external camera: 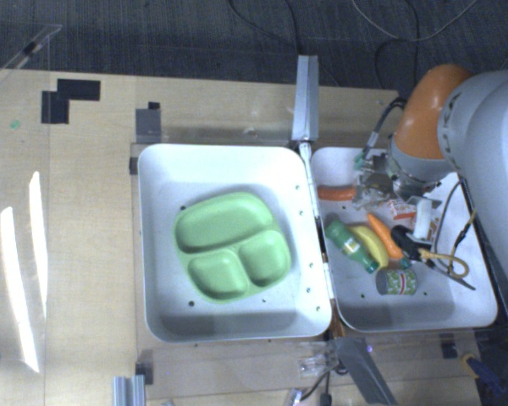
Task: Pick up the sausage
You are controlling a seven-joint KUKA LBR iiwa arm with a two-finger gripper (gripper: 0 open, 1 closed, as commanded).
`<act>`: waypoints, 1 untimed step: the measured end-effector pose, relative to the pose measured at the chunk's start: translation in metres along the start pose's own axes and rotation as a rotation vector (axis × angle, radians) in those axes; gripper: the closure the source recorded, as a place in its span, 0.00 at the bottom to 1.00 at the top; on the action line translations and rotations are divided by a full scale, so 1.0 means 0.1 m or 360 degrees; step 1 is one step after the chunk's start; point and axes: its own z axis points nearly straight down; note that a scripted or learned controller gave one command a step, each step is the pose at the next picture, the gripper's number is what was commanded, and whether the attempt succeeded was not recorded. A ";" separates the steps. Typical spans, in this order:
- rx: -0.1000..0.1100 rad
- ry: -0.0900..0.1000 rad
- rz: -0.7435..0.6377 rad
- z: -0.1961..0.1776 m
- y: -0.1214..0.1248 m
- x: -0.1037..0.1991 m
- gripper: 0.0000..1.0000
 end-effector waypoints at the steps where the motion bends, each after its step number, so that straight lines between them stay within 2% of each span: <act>1: 0.0000 0.0000 -0.0001 0.00 0.00 0.00 0.00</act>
